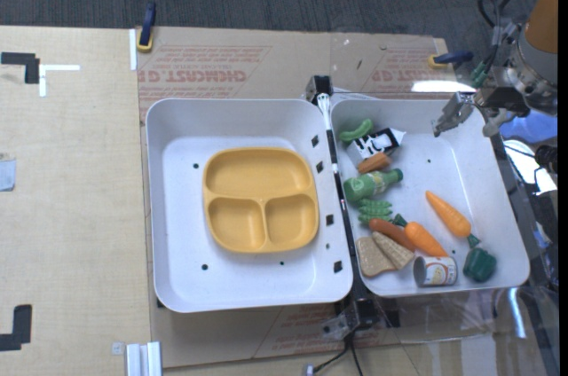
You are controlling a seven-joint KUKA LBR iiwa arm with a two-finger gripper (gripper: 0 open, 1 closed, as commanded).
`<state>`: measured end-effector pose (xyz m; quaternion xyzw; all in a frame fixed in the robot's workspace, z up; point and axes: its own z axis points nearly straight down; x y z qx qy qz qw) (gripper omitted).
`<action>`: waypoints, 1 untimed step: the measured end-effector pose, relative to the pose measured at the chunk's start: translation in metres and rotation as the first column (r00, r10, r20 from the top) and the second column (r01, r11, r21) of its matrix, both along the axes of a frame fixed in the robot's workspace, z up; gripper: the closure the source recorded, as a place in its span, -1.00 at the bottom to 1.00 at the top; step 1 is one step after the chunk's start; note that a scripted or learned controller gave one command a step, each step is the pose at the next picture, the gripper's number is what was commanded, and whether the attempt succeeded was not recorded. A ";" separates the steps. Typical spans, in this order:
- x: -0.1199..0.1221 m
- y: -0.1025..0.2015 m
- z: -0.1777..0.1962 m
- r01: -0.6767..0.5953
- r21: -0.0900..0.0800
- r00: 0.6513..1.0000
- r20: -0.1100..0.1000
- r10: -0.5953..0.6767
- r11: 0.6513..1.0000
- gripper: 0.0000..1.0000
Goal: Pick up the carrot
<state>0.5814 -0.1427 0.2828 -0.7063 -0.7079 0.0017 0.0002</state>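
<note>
Hovering over the right bin's (497,188) upper-right corner, the gripper (469,113) has fingers spread, nothing btwn them. Carrot (448,215) lies loose on the bin floor, right of center, well below the gripper, near a green pepper (479,263) and can (435,270). Left bin (169,215) holds a yellow plate (262,199).
</note>
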 end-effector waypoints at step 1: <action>-0.041 -0.013 -0.191 0.145 0.002 0.989 0.002 -0.145 0.989 -1.00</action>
